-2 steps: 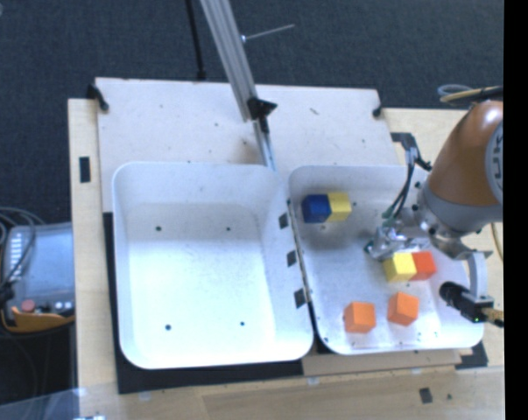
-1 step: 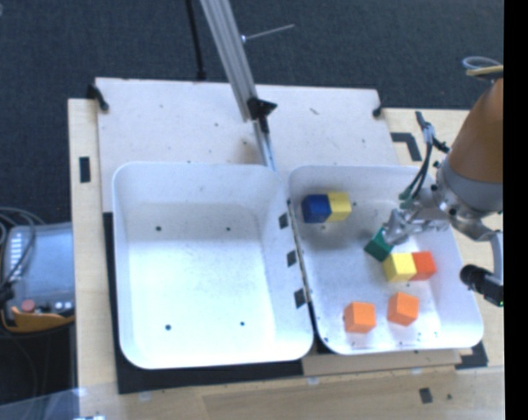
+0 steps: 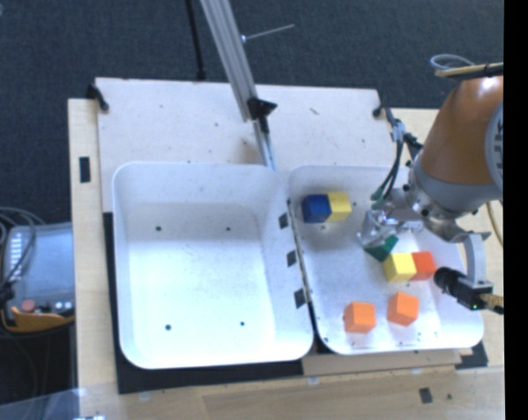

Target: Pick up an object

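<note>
A pale wooden tabletop (image 3: pixel 158 121) is shown bearing two shallow white bins. In the right bin (image 3: pixel 329 339), the grey gripper (image 3: pixel 379 233) is lowered just above a small green block (image 3: pixel 383 251); whether the fingers are open or closed cannot be told. A yellow cube (image 3: pixel 399 267) lies beside it.

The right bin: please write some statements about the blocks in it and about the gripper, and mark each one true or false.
1. All the blocks lie in the right bin. True.
2. The blue block touches a yellow block. True.
3. Two orange blocks lie near the front rim of the bin. True.
4. The gripper hangs over the left bin. False: it is over the right bin, next to a green block.
5. The blue block lies beside the orange ones. False: it is near the back, apart from them.
</note>
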### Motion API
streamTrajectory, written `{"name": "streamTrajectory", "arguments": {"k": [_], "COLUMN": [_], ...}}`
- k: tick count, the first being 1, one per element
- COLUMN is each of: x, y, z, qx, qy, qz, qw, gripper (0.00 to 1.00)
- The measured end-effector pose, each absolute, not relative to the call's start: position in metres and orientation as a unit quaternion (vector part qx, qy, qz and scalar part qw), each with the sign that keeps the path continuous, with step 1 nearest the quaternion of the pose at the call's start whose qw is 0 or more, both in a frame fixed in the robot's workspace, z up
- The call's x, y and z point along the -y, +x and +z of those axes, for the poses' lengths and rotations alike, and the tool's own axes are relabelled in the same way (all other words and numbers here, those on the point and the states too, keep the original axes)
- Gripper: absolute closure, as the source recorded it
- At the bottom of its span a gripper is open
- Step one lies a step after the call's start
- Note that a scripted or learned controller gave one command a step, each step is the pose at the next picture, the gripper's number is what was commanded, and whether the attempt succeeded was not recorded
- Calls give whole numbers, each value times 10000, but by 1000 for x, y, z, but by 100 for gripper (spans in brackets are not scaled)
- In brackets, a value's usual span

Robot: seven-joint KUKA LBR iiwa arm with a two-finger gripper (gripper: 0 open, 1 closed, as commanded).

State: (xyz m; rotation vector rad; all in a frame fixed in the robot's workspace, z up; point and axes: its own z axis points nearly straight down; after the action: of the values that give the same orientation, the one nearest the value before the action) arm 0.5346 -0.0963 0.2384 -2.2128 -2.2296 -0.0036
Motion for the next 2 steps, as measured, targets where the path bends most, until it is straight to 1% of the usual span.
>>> {"name": "streamTrajectory", "arguments": {"k": [1, 2], "x": [43, -13], "y": [536, 529], "z": [246, 253], "qx": [7100, 7104], "qy": [-7042, -7038], "qz": [-17, -12], "qw": [-10, 3], "gripper": [100, 100]}}
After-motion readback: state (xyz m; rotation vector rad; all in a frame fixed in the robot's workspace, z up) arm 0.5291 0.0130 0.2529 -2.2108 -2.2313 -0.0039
